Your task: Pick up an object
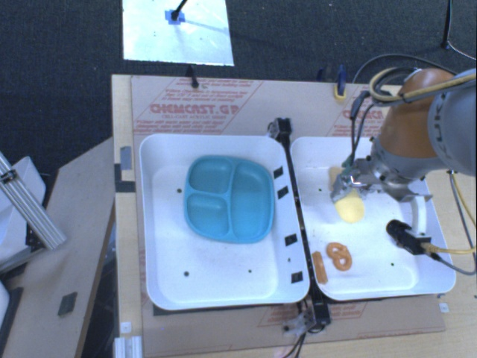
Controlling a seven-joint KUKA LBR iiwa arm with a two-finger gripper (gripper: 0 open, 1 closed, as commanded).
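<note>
Jaws: at 12 o'clock of the yellow lump [351, 210], right above it; you cannot tell their gap (too small to read) | lump: pale yellow, rounded, smooth, mid right bin [387, 276] | orange pretzel [340, 256] at its 6 o'clock

A blue plate [228, 198] fills the middle of the left bin [165, 268], leaving room along its near edge. In the right bin [380, 271], a yellow ball [350, 210], pretzel [340, 256] and orange stick [319, 267] crowd its left side.
</note>
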